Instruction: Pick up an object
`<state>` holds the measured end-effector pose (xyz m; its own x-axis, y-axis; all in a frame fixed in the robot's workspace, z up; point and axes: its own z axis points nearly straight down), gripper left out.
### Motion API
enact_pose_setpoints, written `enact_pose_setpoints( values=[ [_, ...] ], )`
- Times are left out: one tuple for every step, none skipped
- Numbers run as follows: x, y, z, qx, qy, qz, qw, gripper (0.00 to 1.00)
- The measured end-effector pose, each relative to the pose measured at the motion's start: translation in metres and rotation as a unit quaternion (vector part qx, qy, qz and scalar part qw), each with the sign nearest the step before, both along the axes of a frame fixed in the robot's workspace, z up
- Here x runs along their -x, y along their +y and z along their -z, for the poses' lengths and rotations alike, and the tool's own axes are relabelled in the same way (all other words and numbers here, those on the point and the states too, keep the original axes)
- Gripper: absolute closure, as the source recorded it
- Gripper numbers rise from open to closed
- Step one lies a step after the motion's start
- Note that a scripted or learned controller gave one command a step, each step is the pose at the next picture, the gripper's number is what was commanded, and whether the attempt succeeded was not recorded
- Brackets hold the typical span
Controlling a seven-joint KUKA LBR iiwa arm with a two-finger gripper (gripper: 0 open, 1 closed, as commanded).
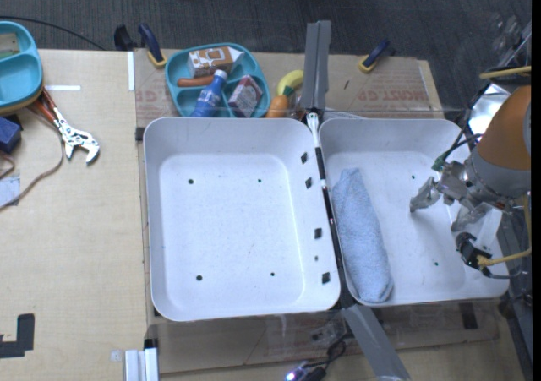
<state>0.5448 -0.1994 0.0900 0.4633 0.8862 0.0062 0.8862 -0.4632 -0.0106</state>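
Claw [446,200] hovers over the right bin [397,147], fingers spread, nothing between them. The rolled blue-grey towel [362,234] lies just to its left; best slide across, drop low, pinch the roll's thick middle.

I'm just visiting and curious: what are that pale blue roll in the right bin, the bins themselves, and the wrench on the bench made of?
The pale blue roll looks like soft cloth, probably a towel: matte, nubby and slumped. The bins seem to be smooth white plastic with rounded moulded corners, though that's a guess. The wrench looks like bare metal, silvery and shiny.
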Motion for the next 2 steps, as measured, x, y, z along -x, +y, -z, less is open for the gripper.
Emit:
enact_pose_setpoints(
  values=[
    [0.006,-0.006,-0.001,-0.0024,-0.002,-0.091,0.9959,0.00],
    [-0.058,-0.002,-0.002,0.0007,-0.003,-0.025,0.9997,0.00]
  ],
)
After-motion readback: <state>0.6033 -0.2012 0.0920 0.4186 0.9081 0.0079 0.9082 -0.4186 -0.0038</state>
